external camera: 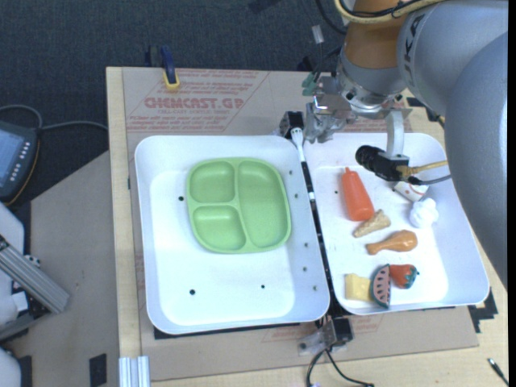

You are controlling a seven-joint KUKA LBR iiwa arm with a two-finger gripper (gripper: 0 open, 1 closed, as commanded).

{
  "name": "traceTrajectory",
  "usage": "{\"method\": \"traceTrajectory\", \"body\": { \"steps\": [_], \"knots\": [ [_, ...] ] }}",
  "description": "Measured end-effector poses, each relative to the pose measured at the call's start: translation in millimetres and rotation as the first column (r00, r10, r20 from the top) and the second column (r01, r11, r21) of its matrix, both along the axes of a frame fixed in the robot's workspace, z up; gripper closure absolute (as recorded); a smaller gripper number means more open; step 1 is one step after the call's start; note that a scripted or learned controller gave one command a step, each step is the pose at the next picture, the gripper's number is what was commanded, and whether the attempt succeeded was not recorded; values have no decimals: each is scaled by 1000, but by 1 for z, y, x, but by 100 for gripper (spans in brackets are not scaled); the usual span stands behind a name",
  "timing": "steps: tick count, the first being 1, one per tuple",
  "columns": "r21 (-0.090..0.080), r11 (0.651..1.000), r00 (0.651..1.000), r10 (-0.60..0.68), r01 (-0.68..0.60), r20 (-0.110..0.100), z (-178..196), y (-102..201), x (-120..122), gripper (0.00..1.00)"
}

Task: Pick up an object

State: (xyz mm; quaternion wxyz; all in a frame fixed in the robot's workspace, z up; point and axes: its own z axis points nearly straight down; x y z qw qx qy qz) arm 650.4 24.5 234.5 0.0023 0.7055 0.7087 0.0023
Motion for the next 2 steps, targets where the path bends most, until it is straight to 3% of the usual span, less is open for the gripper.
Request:
{"method": "traceTrajectory", "body": {
  "steps": [1, 2],
  "knots": [
    [-1, 1000, 1000, -3, 3, -3, -6, 13, 10, 100],
    [-1, 1000, 1000, -6, 6, -8, -1, -2, 2, 100]
  ]
}}
